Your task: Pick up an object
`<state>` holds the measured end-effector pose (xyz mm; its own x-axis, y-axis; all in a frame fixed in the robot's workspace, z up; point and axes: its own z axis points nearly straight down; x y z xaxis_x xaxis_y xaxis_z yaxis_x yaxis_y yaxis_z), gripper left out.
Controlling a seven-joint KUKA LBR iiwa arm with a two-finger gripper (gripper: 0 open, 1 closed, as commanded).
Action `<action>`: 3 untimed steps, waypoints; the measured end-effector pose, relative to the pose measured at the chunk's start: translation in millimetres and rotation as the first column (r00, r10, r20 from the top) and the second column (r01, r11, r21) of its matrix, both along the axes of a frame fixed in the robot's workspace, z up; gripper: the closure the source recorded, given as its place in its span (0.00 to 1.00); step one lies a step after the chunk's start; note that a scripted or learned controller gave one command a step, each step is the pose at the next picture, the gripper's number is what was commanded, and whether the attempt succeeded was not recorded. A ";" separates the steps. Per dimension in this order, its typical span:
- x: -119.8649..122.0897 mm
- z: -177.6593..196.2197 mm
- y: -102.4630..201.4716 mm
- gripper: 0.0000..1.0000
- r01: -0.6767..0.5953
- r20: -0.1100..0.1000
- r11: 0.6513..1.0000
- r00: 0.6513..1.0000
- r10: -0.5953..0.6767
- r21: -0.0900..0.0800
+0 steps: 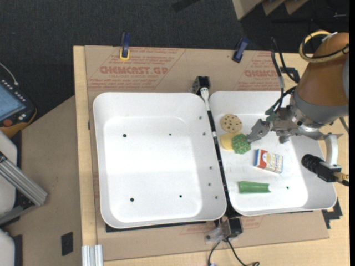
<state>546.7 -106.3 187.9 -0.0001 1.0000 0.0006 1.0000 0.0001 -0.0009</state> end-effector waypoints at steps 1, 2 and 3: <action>29.9 -99.8 -9.3 0.00 0.001 0.001 1.000 1.000 -0.001 0.003; 33.0 -80.4 -10.4 1.00 0.001 0.015 1.000 1.000 -0.001 -0.002; 32.6 2.2 50.8 1.00 -0.007 0.009 1.000 1.000 0.007 0.000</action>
